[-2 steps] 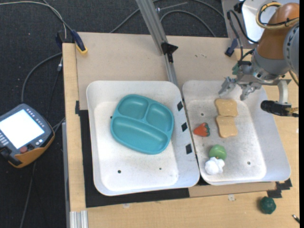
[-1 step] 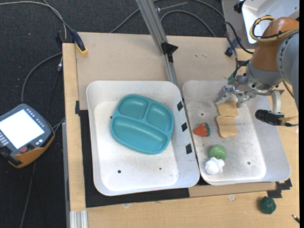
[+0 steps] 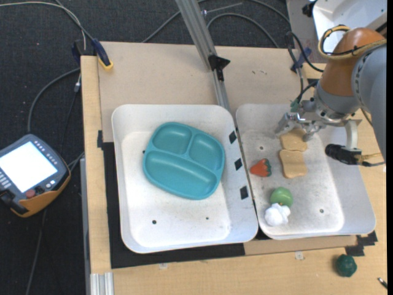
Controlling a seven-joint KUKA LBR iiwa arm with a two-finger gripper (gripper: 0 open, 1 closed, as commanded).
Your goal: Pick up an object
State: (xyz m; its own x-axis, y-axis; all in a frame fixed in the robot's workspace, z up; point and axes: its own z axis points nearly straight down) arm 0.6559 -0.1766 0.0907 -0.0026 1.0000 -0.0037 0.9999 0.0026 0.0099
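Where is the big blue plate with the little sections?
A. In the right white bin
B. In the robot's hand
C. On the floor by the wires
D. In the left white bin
D. The blue plate lies flat inside the left white bin, while the toy foods sit in the right white bin.

A single fixed camera looks down at a slant from above the pale brown wooden desk (image 3: 159, 72), far enough off to take in both shallow white plastic bins (image 3: 184, 235) side by side and the dark carpeted floor (image 3: 37, 54) past the desk's left and far edges. The desk's near edge runs along the bottom of the view. The grey robot arm with an orange band (image 3: 353, 72) enters from the right, over the right bin's far edge.
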